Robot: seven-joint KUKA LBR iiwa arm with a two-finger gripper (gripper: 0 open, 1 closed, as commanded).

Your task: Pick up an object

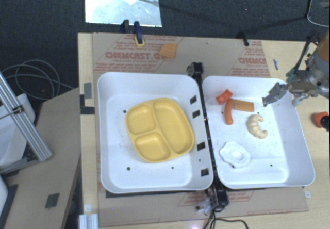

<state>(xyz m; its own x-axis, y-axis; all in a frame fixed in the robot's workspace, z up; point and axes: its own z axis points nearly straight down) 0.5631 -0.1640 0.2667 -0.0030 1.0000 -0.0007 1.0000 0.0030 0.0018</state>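
Note:
The right bin [294, 135] holds a cream croissant [257, 126], a fried egg [235, 154], an orange sausage [228, 113], a red piece [224, 96] and a tan block [243, 105]. My gripper [286, 96] hangs over the bin's upper right part, up and to the right of the croissant. Its two fingers [272, 95] stand apart with nothing between them.
The left bin [111, 119] carries a yellow divided tray [159, 129]. A tan block [167, 50] lies on the cardboard behind the bins. A red item [322, 119] sits on the bench right of the right bin. Cables and a metal frame stand at the left.

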